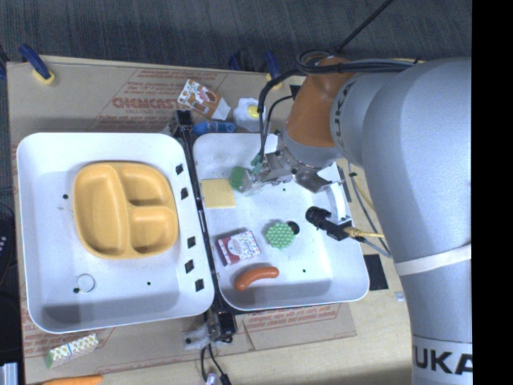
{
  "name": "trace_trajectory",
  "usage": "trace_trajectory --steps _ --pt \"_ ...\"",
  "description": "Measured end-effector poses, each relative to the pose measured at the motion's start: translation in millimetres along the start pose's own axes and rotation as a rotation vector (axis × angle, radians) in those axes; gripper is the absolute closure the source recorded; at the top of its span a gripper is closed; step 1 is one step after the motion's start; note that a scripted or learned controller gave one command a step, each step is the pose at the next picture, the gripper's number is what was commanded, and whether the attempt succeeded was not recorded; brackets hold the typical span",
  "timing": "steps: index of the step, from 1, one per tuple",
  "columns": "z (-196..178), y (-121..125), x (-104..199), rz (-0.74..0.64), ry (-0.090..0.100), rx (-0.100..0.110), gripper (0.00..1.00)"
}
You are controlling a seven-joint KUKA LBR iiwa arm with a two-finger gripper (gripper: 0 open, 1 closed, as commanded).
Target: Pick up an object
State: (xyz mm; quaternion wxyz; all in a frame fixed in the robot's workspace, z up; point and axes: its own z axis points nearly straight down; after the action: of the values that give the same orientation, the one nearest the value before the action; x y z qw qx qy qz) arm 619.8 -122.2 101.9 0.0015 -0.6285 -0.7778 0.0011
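jaws of the two-finger gripper [258, 175] are too blurred to call parted or closed, but it sits low in the right shallow white bin [309, 283], right at a small green lumpy object [238, 178], probably its target, near a pale yellow square block [218, 192].

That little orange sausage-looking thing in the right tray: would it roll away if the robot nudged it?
Probably. The sausage looks rounded and smooth, so it would likely roll sideways and may slip from fingers. It lies near the right bin's front wall, which should stop it.
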Motion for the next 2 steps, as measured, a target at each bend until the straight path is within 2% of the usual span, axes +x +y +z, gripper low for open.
trace_trajectory --steps 1,2 --pt "0.1 0.0 0.0 0.000 0.000 0.000 0.00" --pt "9.5 35.2 16.8 -0.412 -0.002 -0.003 0.00"
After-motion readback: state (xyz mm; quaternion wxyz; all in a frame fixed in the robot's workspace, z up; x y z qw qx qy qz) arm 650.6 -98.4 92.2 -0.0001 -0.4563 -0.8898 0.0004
